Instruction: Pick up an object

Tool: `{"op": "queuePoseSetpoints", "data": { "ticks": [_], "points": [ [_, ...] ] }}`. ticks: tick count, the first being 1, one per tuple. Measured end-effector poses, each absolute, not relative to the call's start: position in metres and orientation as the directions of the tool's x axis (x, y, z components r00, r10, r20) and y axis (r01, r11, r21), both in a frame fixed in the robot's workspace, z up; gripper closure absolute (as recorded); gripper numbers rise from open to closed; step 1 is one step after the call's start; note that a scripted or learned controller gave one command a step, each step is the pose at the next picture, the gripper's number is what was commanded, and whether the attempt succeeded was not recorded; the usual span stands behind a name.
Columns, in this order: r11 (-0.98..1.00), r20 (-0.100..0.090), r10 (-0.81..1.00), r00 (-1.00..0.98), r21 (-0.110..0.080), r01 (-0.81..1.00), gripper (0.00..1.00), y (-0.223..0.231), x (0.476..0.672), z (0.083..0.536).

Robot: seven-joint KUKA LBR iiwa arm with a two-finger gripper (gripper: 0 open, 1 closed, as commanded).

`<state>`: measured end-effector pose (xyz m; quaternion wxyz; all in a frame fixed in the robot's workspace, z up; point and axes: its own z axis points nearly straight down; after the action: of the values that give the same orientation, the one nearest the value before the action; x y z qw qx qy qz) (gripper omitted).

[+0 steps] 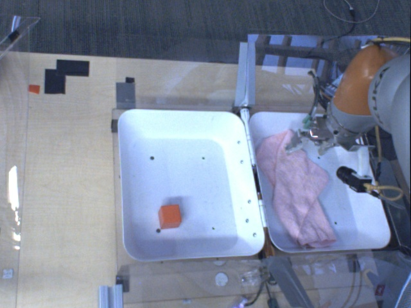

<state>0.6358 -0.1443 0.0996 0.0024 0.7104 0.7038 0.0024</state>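
A robot gripper [313, 135], its opening impossible to judge, hovers at the upper edge of a soft, light pink cloth [297, 194] crumpled in the right bin [359, 233], best pinched at a raised fold.

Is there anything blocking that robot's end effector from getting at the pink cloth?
Nothing visible does. The end effector hangs over the upper edge of the pink cloth in the right bin, with no other object between them. The orange block lies apart in the left bin.
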Motion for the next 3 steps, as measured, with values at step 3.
{"op": "queuePoseSetpoints", "data": {
  "ticks": [3],
  "points": [
    [0.315, -0.004, 0.949, -0.315, 0.013, 0.949, 0.00, -0.092, 0.644, 0.089]
  ]
}}
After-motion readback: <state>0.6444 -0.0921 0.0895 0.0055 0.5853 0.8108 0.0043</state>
